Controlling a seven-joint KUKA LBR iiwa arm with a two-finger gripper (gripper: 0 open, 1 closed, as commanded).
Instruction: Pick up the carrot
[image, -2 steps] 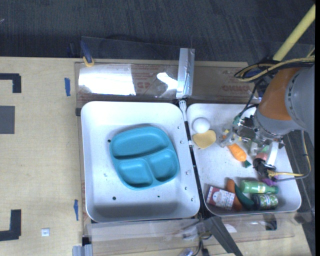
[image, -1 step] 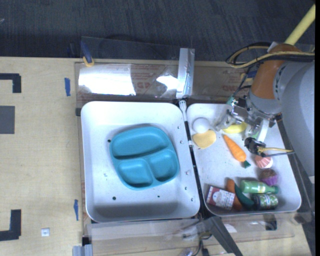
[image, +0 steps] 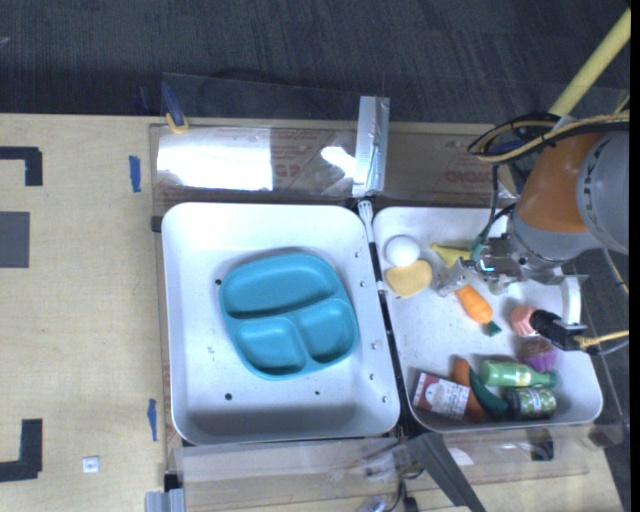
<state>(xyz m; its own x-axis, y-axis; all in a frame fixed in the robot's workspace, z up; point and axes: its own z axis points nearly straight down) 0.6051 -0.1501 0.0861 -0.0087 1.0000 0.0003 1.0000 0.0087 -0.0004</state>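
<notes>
In the right bin (image: 420, 330), the carrot (image: 474, 302) lies just below the gripper (image: 487, 264), grip unclear.

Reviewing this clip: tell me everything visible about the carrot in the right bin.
The carrot is a small orange piece that looks like toy plastic, with a greenish tip at its lower right end. It lies flat on the floor of the right bin, slanting from upper left to lower right, just below the gripper. A yellowish rounded item lies to its left, apart from it. Whether the gripper touches it cannot be told.
</notes>
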